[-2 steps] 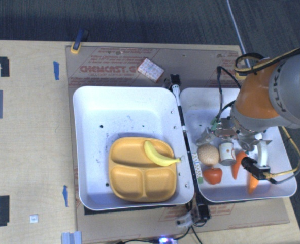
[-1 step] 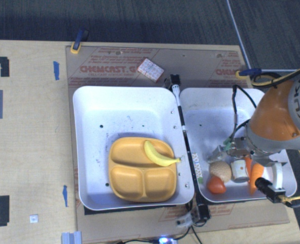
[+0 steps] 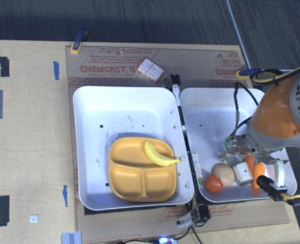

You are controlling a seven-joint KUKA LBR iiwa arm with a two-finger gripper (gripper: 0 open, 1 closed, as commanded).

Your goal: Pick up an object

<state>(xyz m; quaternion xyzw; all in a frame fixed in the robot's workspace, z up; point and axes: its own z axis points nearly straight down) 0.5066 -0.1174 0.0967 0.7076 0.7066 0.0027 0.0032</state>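
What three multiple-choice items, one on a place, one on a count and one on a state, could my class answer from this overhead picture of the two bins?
1. Where does the banana lie?
A. On the yellow plate in the left bin
B. In the right bin beside the tomato
C. On the wooden bench outside the bins

2. How many sections does the yellow plate have?
A. One
B. Three
C. Six

3. How does the yellow plate sit?
A. Flipped upside down
B. Propped upright against the bin wall
C. Flat on the bin floor, open side up

Answers: 1 A, the banana rests across the plate's upper section. 2 B, one long section sits above two smaller ones. 3 C, its hollows face the camera.
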